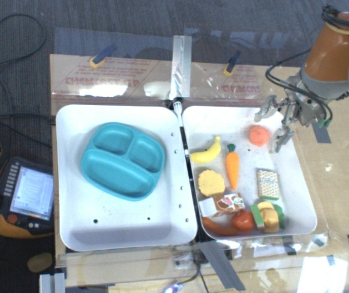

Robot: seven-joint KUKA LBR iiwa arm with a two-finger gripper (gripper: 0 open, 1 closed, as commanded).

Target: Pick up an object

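The right bin [302,182] holds several toy foods: an orange-pink ball [260,135], a banana [206,152], a carrot [232,166], a round yellow cookie [210,182], a cracker [268,184], a small carton [225,202], a red sausage with a tomato [234,222] and a yellow-green piece [268,216]. My gripper [274,124] hangs open over the bin's far right corner, its fingers spread on either side above the ball. Nothing sits between the fingers.
The left bin [70,182] holds a teal divided plate [123,159]. A metal divider post [181,66] stands behind where the bins meet. A pendant with a screen [24,194] and cables lie left of the bench.
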